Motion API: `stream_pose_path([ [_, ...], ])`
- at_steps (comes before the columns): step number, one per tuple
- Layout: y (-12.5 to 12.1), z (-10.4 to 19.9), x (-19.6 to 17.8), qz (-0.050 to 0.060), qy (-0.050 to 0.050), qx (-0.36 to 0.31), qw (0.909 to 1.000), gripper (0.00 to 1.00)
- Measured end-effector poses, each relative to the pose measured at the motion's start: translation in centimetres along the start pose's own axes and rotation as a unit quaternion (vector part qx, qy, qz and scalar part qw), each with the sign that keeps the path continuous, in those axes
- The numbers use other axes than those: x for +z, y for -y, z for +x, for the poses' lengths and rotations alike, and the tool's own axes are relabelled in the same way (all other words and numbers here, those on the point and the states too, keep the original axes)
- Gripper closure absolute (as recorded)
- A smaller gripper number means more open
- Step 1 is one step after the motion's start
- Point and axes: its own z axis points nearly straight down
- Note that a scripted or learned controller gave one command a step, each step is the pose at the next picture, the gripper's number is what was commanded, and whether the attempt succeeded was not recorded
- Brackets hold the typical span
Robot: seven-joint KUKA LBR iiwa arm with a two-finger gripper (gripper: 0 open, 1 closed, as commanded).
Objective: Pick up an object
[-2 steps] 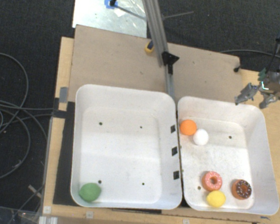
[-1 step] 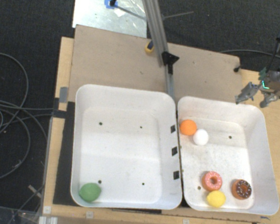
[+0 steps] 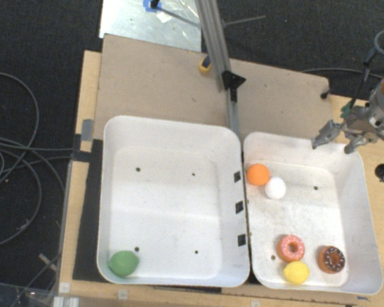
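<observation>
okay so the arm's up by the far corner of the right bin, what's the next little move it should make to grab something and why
Probably slide the gripper toward the near-left and lower it over the white ball. It hangs open above the far rim of the right bin with nothing between its fingers, and the white ball and the orange ball beside it look like the closest objects.

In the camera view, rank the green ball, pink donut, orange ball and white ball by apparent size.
1. Green ball and pink donut, too alike to separate
2. Orange ball
3. White ball, only slightly smaller
</observation>
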Motion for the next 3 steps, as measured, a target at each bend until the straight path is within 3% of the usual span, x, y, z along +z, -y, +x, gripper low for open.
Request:
stream_pose_path([
  [2,-0.1,0.6,9.4,0.002,0.0,0.001,1.0,0.0],
  [3,-0.3,0.5,7.9,-0.002,0.001,-0.001,1.0,1.0],
])
